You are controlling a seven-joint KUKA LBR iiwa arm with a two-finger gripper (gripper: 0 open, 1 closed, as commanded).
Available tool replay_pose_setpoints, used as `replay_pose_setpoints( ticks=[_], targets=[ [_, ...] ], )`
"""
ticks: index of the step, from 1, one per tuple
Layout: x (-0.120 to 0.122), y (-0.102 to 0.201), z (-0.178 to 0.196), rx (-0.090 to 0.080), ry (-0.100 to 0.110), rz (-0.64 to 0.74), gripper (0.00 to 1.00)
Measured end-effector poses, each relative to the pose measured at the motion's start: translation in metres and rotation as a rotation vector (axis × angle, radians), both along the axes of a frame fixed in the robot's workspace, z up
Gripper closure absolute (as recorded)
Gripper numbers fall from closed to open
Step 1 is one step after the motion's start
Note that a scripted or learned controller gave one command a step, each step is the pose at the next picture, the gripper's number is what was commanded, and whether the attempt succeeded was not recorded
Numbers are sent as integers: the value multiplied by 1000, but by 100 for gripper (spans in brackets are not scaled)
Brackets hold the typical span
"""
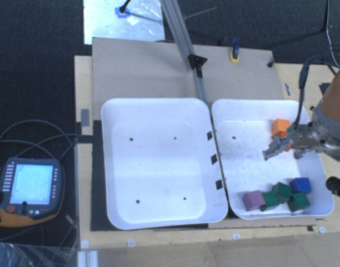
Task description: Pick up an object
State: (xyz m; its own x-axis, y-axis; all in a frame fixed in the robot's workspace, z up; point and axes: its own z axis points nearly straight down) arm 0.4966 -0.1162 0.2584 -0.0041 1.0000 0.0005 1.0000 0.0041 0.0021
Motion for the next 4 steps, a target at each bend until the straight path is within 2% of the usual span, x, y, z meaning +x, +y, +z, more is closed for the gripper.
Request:
replay_pose_setpoints(
  ticks=[1, 2, 3, 4],
  targets=[
    [0, 0, 0, 0, -1, -1, 0],
    [10, -1, -56, 0, 6, -2, 0],
    [8, 1, -98, 1, 6, -2, 0],
    [16, 7, -152, 1, 6, -1, 0]
  ],
)
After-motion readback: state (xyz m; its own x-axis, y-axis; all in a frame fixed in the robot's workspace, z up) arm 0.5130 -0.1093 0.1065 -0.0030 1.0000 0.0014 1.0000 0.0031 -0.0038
